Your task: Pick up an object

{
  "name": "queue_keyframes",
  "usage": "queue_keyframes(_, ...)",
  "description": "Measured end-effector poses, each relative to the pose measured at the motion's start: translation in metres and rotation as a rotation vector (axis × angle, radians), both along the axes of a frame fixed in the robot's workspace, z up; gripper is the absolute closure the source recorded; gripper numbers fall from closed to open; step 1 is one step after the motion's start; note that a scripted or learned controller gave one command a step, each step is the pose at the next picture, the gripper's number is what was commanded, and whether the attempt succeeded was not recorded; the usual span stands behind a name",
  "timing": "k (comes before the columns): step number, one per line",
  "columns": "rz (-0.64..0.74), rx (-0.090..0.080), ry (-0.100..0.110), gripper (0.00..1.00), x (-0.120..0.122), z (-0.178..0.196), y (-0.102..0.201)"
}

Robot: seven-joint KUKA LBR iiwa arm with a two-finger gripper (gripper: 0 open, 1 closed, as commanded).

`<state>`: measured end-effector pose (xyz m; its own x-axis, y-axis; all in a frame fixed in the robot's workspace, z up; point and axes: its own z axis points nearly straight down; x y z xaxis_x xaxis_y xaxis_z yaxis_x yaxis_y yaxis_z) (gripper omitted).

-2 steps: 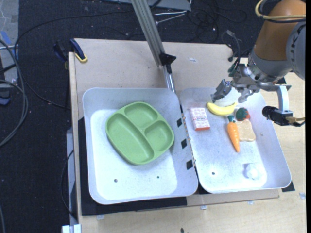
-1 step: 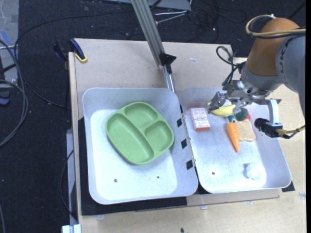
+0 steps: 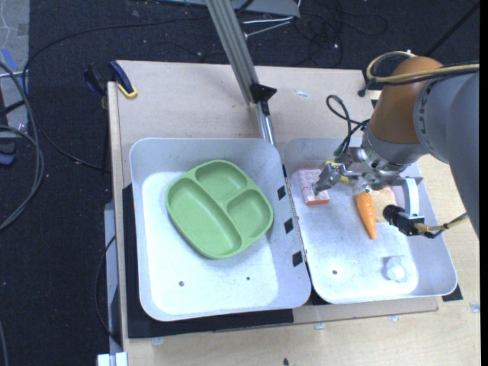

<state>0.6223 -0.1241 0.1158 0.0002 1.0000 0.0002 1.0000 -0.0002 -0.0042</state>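
While the claw (image 3: 329,180) hangs over a pink block (image 3: 311,185), grip possibly unclosed, cannot tell, carrot (image 3: 367,213) beside.

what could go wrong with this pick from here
The gripper hangs over the pink block near the right bin's wall, so the fingers may strike the wall or only nudge the block. The carrot lies close beside the wrist and might get knocked aside. A cable loop trails by the wrist and could snag.

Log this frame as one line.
task: pick object | gripper: over right bin, at pink block | carrot: in bin, free | green plate: left bin
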Motion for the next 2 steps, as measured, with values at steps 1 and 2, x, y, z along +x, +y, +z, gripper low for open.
queue_keyframes(1,0.000,0.000,-0.010,0.00,0.003,-0.019,0.001)
queue_keyframes(2,0.001,-0.001,-0.021,1.00,0.006,-0.005,0.001)
